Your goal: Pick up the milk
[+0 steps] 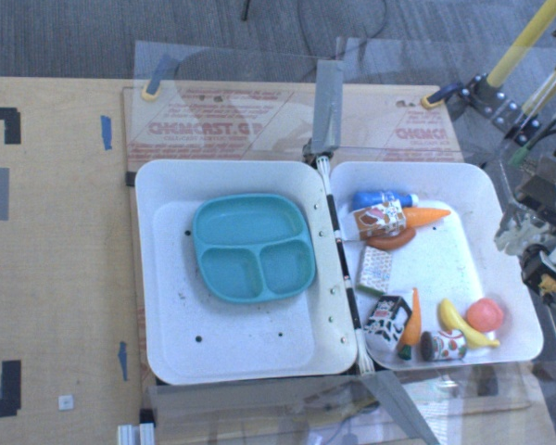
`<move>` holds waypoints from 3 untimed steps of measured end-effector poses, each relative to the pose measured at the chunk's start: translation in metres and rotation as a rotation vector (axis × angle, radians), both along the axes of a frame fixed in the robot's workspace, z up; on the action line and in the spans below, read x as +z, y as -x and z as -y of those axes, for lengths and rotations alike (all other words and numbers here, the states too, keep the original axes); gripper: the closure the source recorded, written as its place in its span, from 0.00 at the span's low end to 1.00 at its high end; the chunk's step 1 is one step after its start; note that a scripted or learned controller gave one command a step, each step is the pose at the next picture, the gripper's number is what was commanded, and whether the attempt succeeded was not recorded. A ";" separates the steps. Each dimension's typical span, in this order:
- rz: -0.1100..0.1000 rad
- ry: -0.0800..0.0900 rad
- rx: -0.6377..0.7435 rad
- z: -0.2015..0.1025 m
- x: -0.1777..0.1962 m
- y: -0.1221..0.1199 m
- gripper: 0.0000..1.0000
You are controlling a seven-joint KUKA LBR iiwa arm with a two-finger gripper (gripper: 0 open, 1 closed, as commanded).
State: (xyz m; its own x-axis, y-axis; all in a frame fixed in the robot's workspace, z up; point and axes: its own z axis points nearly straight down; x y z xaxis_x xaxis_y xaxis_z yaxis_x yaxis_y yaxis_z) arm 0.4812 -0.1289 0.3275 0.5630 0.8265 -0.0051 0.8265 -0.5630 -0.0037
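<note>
From above, two shallow white bins sit side by side on the bench, the left bin (157, 248) bearing a teal divided plate (254, 247) and the right bin (482, 193) crowded with small food items. The milk (385, 317), a small carton with black-and-white cow patches, lies tilted near the front of the right bin, close to the divider between the bins, with a carrot (411, 321) just beside it on its right. Further right along the front are a small can (443, 345), a banana (463, 325) and a pinkish round fruit (485, 314). Behind the milk lies a flat speckled packet (377, 269); toward the back are a blue bottle (383, 199) on its side, a red-and-white carton (380, 220), a second carrot (428, 216) and a reddish piece partly tucked under them, too hidden to name. The arm's gripper (537, 239) sits at the right edge, beyond the right bin's rim and well apart from the milk; it is cut off and jumbled with cables, so how its jaws stand cannot be told.
</note>
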 end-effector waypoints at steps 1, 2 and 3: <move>0.001 0.002 -0.065 -0.073 0.098 -0.001 1.00; 0.000 -0.001 0.082 -0.047 -0.049 0.001 1.00; 0.002 -0.001 0.213 -0.047 0.048 -0.075 1.00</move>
State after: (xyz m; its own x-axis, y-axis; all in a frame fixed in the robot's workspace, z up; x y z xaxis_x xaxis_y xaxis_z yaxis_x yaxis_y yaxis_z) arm 0.5561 -0.0820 0.3756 0.3760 0.9266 -0.0035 0.9266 -0.3760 -0.0023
